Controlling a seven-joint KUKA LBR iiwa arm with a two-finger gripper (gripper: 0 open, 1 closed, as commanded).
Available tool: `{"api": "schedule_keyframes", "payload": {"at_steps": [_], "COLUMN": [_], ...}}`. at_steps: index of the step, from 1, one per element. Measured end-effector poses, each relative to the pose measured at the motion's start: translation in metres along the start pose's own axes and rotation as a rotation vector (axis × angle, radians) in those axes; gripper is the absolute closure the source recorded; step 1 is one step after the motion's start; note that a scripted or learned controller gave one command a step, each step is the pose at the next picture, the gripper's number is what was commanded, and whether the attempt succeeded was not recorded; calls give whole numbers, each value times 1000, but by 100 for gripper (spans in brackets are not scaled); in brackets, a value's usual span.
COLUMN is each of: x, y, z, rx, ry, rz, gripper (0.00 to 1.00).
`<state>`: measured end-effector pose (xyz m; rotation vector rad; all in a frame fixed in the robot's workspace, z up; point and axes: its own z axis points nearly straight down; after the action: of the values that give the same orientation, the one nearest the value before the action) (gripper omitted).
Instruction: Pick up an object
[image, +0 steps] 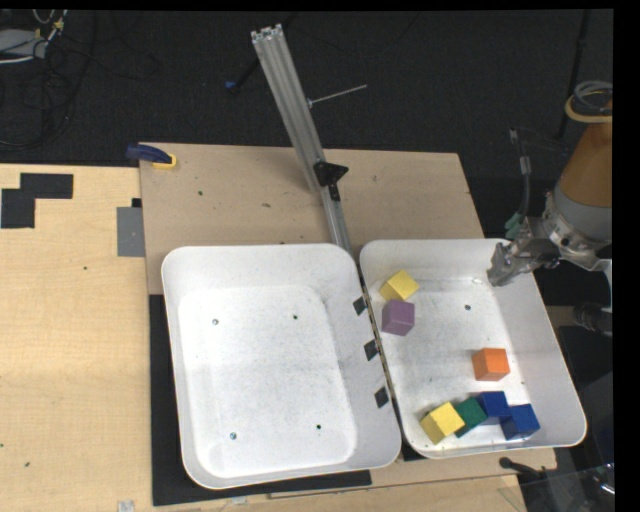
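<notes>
The right bin (455, 262) holds several blocks. A yellow cube (400, 286) and a purple cube (398, 317) lie near its left wall. An orange cube (490, 364) sits toward the right. At the front lie a yellow block (441, 421), a green block (470, 413) and two blue blocks (507, 414) in a cluster. My gripper (503, 264) hovers over the bin's far right corner, away from all the blocks. Nothing shows between its fingers.
The left bin (260, 370) stands beside the right one, with black clips (367, 330) along the shared wall. A slanted aluminium bar (298, 120) rises behind the bins. The grey arm with its orange band (588, 165) comes in from the right.
</notes>
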<state>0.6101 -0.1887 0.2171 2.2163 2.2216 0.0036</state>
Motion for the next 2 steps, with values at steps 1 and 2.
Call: {"api": "schedule_keyframes", "payload": {"at_steps": [1,2], "x": [-1,53], "y": [1,-10], "z": [-45,-33], "rx": [1,9], "ry": [0,4], "rz": [1,-2], "gripper": [100,100]}}
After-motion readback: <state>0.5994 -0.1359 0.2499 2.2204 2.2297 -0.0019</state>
